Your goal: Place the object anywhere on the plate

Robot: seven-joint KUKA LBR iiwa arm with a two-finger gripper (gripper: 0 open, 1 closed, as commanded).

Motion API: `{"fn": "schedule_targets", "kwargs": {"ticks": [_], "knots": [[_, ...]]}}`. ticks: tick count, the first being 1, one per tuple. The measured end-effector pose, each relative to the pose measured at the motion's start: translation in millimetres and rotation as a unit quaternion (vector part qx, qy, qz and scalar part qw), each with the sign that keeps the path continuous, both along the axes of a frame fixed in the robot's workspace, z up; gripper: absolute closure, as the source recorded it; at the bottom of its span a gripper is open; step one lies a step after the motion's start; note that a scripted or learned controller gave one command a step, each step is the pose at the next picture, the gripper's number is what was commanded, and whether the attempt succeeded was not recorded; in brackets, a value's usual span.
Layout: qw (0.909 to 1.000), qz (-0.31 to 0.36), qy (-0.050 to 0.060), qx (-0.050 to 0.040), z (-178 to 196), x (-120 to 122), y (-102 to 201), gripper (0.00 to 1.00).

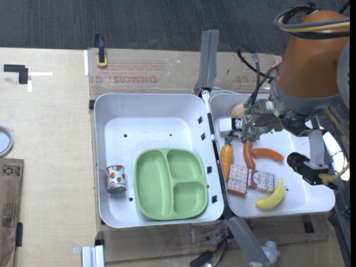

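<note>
Camera view: flattened cardboard (167, 74) printed "GP"

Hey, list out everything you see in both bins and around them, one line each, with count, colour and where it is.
plate: one, green, three compartments, left bin
can: one, silver with orange print, left bin, left of the plate
carrot: one, orange, right bin, left edge
sausages: two, red-orange, right bin middle
cartons: two, red and white, right bin front
banana: one, yellow, right bin front
clamp: one, blue and yellow, cardboard behind the bins
gripper: one, dark, over the right bin's back
arm: one, grey and orange, from the right
</note>
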State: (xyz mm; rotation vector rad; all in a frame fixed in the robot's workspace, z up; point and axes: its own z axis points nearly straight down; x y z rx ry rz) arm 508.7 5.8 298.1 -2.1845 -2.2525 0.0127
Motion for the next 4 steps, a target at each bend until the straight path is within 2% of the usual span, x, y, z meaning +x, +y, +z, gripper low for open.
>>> {"fn": "schedule_targets", "kwargs": {"ticks": [1,2,3,4], "knots": [[0.9996,0.029,-0.002,0.0008,-5,-10,32,1.00],[0.9992,-0.041,-0.003,-0.0001,-16,46,-39,1.00],[0.9991,-0.043,-0.002,0.0007,-58,43,-53,1.00],[0.9998,-0.021,-0.001,0.0007,-48,26,21,1.00]]}}
